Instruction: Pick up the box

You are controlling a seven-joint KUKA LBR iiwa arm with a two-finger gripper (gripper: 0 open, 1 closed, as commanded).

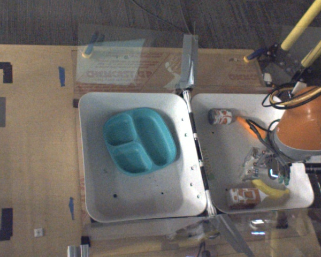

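A single fixed camera looks down at a slant from above the counter [32, 159], far enough to take in both white bins [91, 159] side by side, with floor beyond the far edge.

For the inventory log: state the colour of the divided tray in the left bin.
Teal, seen in the camera view: divided tray.

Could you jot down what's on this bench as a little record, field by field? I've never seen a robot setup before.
left bin: holds a teal divided plate
right bin: holds a small can lying on its side, a carrot, a box and a banana
box position: near the bin's front edge, beside the banana
arm: grey with an orange band, reaching over the right bin
gripper: above the banana and box, holding nothing that can be seen
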